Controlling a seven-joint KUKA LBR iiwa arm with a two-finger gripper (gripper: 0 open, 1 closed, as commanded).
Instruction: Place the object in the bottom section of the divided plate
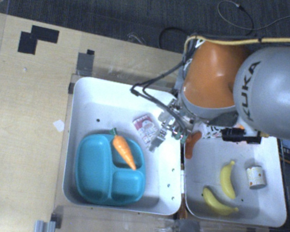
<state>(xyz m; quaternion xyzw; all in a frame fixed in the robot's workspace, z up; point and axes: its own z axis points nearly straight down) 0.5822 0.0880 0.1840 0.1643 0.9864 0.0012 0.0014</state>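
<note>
The small orange carrot w/ a green stem tip (pixel 124 150) is tapered, smooth and glossy like moulded plastic; it lies tilted across the teal divided plastic plate (pixel 91 172), stem end near the plate's upper rim, pointed end down-right over the ridge btwn the upper-right section and the lower-right one. Plate is a rounded, matte-looking shell w/ three compartments, sitting in the lower part of the left shallow white bin (pixel 86 103), whose walls look smooth and hard. Just above-right of the plate lies a small crinkly packet w/ reddish print (pixel 143 124). The metal two-finger gripper (pixel 159 138) hangs beside that packet, apart from the carrot, nothing btwn its fingers; can't tell how far apart they are. In the right white bin (pixel 274 217): two curved yellow bananas (pixel 219 202), smooth-skinned, near each other, and a small pale cylinder (pixel 256 177) beside them.
</note>
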